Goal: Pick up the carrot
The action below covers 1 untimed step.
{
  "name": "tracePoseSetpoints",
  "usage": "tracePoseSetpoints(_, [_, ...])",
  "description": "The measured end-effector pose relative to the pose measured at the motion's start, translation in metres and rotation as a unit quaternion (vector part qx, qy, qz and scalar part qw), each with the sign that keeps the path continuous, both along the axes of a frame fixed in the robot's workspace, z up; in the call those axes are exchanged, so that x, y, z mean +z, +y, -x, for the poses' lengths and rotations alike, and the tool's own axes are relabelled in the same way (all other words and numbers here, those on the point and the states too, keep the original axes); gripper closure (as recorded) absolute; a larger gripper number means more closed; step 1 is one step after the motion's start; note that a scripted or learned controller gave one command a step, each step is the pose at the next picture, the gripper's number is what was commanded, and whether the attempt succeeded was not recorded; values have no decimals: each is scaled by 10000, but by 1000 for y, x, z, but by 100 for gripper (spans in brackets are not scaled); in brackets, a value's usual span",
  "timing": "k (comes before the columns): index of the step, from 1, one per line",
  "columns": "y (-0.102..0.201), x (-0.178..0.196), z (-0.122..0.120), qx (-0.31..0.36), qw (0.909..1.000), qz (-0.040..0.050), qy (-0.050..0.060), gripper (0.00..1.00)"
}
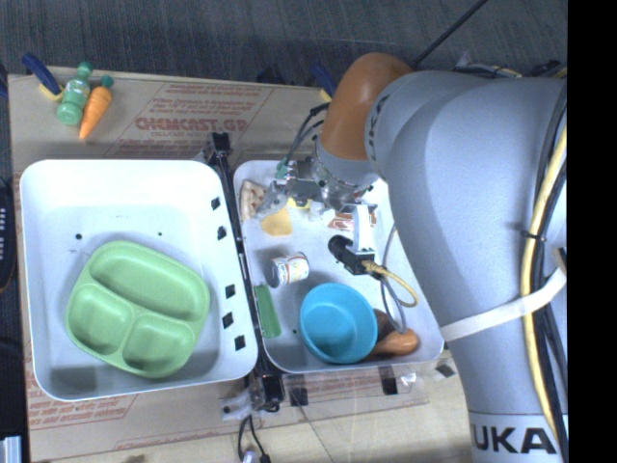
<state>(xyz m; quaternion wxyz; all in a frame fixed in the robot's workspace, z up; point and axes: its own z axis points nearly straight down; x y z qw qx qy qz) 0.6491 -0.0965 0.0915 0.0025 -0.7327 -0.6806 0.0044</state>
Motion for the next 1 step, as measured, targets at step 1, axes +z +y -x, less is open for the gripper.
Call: tracePoseSetpoints(1, [1, 11, -1, 35, 10000, -13, 15, 100])
